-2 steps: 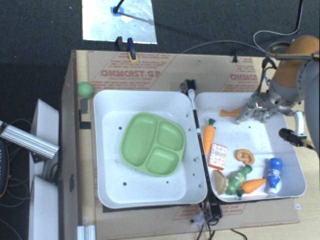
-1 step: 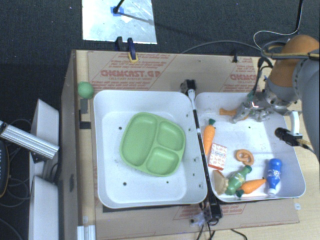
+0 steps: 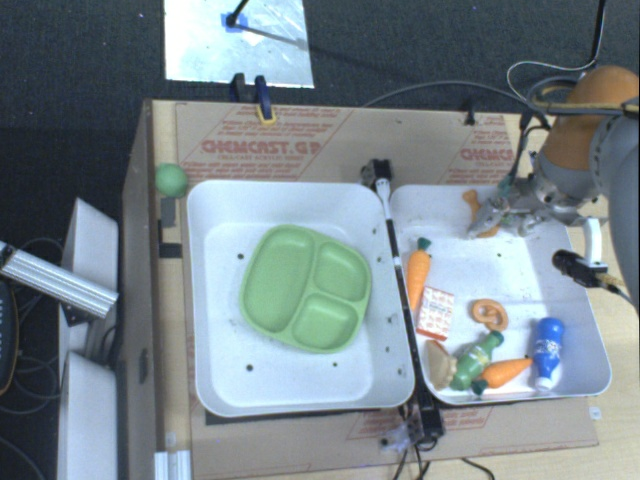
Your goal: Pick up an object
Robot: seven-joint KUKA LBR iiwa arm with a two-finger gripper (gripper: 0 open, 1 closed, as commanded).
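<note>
Arm: grey with an orange band, reaching in from the right and bent down over the far part of the right bin [image 3: 600,368].
Gripper [image 3: 487,226]: low at the right bin's far left area, by a small orange piece [image 3: 470,203]; open or closed cannot be told.
Right bin contents: a carrot [image 3: 418,271] along the left wall, a red-and-white packet [image 3: 436,313] just beside it, a pretzel [image 3: 489,314] mid-bin, a green bottle [image 3: 474,360] and a second carrot [image 3: 506,371] near the front, a blue bottle [image 3: 546,350] at front right.
Left bin [image 3: 225,388]: holds a green divided plate [image 3: 305,287].
Bench [image 3: 300,138]: cardboard sheet with red print under both bins; a green ball [image 3: 171,179] sits at its left edge.
Room: dark carpet, with a shiny sheet [image 3: 238,26] lying beyond the bench.
</note>
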